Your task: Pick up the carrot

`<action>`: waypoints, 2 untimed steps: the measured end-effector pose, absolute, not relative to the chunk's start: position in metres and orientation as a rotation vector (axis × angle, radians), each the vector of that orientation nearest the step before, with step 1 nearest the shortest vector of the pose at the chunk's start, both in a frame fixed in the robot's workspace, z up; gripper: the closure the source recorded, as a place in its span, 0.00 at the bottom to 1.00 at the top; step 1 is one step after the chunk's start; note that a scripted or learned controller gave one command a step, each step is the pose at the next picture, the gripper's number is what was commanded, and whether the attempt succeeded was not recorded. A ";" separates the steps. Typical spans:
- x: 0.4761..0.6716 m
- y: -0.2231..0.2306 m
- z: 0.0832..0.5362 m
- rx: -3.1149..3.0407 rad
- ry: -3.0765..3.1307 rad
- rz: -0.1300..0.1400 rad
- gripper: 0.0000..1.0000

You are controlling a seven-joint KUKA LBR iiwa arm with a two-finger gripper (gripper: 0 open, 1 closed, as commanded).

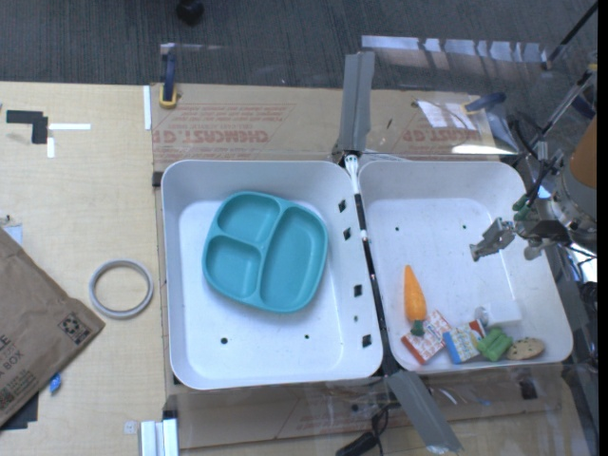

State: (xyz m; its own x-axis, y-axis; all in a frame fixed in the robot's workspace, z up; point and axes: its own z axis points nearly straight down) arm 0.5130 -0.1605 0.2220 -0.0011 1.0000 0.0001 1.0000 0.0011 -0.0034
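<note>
Two shallow white bins sit side by side on the worktop [76, 217]. The left bin [180, 283] holds a teal divided plate [265, 252] with three compartments, lying flat near the bin's middle. The right bin [437, 207] holds the loose items, all gathered along its near edge: a small red-and-white packet [427, 338], a blue-and-white packet [462, 344] just beside it, a green object [494, 344], and a tan, flat piece [524, 350] at the near right corner. A pale flat block [502, 310] lies just behind that group. Outside the bins you see a roll of tape [121, 287] on the worktop to the left, with a brown cardboard box [33, 335] beside it at the frame's edge. The arm [581, 174] enters from the right, and its tool [505, 237] hangs over the right half of the right bin, fingers pointing leftward; you see them spread apart with nothing between them. The tool stands well apart from the carrot [414, 294], with bare bin floor between them. The carrot is short and orange, tapered, with its pointed tip toward the far side and its green-topped end toward you. It lies left of centre in the right bin, its blunt end touching or just beside the red-and-white packet; nothing covers it from above.
</note>
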 end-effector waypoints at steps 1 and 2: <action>0.499 -0.104 0.113 -2.100 -2.333 0.003 0.00; 0.498 -0.114 0.091 -2.146 -2.292 0.002 0.00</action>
State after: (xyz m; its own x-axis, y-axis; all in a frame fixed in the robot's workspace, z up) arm 0.4981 -0.1144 0.0909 -0.0658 0.9978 0.0007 0.9978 0.0658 -0.0025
